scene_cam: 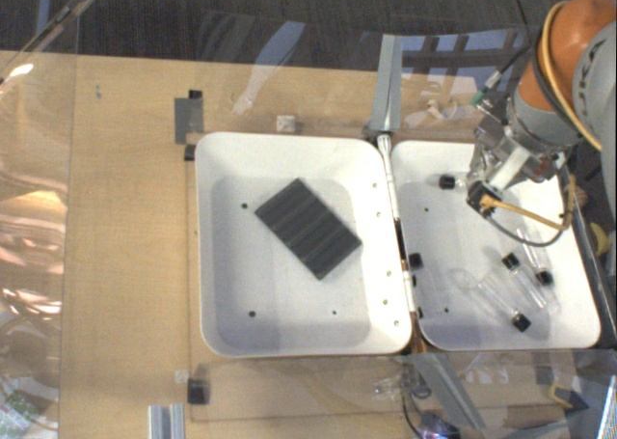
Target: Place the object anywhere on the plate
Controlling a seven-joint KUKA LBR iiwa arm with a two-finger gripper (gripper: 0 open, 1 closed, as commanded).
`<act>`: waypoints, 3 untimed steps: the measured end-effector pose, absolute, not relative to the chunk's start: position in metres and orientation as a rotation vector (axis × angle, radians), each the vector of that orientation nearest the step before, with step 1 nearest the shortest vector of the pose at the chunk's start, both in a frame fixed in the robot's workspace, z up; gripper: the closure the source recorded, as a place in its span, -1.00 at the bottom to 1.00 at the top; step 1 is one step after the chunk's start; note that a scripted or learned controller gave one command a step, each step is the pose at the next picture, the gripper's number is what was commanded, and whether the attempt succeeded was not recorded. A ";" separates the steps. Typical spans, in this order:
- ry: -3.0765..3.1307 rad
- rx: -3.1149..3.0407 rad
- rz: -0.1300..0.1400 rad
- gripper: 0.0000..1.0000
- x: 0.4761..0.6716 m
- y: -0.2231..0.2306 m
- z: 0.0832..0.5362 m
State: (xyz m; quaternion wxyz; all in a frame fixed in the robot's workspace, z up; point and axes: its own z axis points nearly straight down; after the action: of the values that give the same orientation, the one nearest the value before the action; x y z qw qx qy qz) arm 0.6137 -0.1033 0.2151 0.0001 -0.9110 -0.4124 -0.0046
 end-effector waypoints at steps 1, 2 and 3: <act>-1.132 -2.933 -0.004 1.00 0.653 -0.134 0.266; -1.371 -2.826 0.001 1.00 0.660 -0.143 0.168; -1.496 -2.763 -0.001 1.00 0.659 -0.173 0.148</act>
State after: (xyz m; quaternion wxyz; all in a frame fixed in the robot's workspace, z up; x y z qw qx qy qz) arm 0.6587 -0.1735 0.1485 -0.0003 -0.8793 -0.4762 -0.0003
